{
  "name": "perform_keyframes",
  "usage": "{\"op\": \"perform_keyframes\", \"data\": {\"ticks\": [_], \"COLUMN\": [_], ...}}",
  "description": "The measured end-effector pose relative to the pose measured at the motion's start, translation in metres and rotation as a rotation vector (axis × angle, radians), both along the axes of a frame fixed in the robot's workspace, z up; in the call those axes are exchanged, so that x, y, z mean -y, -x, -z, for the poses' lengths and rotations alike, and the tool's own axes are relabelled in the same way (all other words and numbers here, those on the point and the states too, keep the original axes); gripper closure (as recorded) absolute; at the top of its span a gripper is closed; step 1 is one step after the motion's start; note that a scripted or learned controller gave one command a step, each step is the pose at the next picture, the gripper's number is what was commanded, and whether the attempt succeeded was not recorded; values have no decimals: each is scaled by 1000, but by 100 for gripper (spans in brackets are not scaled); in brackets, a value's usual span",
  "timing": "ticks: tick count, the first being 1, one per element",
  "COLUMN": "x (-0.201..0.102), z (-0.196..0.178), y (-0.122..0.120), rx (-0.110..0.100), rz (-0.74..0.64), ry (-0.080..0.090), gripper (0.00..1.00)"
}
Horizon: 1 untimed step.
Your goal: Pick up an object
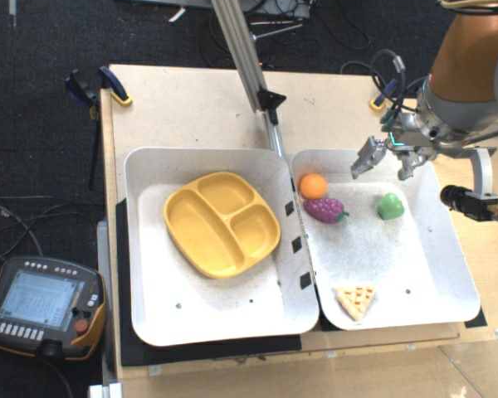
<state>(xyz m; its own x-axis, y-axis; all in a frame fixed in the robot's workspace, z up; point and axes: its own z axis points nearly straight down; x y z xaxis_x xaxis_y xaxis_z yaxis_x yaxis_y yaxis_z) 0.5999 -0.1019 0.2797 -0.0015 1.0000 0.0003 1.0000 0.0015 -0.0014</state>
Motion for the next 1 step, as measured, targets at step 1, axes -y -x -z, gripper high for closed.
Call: {"op": "perform_keyframes", "data": {"ticks": [1], "x": [6], "z": [48], "y": [-5], "rx": [-4], "rz": [2], "ry": [1], "gripper": [0]}}
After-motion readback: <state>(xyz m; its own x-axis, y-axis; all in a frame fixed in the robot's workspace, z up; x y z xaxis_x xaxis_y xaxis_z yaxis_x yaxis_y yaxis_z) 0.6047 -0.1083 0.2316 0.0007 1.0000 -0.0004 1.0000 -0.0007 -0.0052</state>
